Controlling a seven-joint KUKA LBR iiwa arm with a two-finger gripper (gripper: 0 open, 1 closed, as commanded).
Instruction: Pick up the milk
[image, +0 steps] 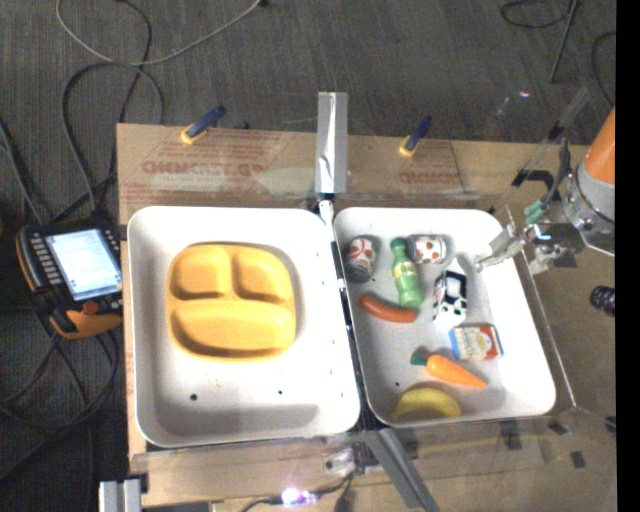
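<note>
Right bin: milk beside sausage

Arm colour: grey body at the right edge of the camera view, largely cut off by the frame.
Band: an orange band, smooth and rounded, above the wrist.
Wrist: a pale grey block beneath the band, edges blurred.
Gripper body: the gripper hangs off a cluster of dark and metallic parts, angular and boxy.
Markings: small teal-green patches on the gripper's mount.
Fingers: a thin, pale, metallic finger, long and narrow.
Bracket: a dark, thin strut beside the wrist.
Cables and screws: too blurred to tell.
</note>
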